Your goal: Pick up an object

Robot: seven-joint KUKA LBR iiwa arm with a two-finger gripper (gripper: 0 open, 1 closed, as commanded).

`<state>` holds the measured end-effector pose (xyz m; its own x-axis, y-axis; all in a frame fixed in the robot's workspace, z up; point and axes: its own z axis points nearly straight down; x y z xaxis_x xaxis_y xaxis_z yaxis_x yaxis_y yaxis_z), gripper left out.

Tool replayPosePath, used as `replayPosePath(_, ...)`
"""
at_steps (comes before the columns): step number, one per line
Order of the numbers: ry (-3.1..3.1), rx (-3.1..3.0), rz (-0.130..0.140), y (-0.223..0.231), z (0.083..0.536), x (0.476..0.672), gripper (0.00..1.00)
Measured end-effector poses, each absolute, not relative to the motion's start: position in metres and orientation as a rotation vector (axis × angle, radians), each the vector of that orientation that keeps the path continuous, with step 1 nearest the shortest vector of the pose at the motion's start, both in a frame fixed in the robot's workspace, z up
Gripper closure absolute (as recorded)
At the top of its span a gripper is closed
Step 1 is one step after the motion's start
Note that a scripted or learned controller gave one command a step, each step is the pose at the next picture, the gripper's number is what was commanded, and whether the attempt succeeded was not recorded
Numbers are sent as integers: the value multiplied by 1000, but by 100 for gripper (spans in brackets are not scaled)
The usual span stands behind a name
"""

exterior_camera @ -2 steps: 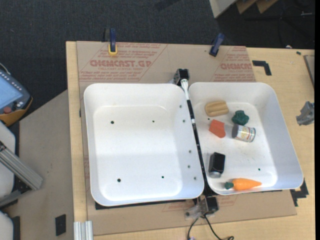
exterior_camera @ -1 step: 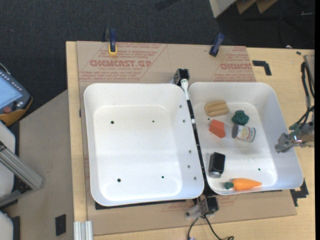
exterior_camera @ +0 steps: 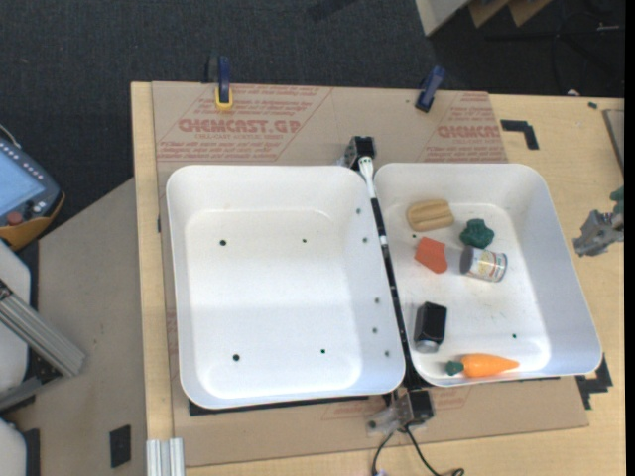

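Observation:
The right bin (exterior_camera: 556,266) holds several small objects. A tan bread-like block (exterior_camera: 430,215) lies near its back, with a dark green lump (exterior_camera: 478,232) to its right. Below them are an orange-red block (exterior_camera: 431,256) and a small can (exterior_camera: 484,264) on its side. A black box (exterior_camera: 430,325) stands near the divider, and an orange carrot (exterior_camera: 481,366) lies along the front wall. My gripper (exterior_camera: 598,232) shows as a grey shape at the view's right edge, outside the right bin and apart from every object.
The left bin (exterior_camera: 198,266) sits beside the right one on a brown board (exterior_camera: 298,117). Blue clamps (exterior_camera: 222,79) (exterior_camera: 431,87) grip the board's back edge. A cable and bracket (exterior_camera: 407,410) sit at the front between the bins.

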<state>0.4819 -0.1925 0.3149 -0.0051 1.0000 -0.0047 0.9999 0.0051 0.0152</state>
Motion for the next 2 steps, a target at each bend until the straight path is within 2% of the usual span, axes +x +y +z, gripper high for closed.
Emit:
replayPosePath(1,2232,2205,9,-102,326,531,100)
replayPosePath(2,2225,2227,-6,-97,283,477,100)
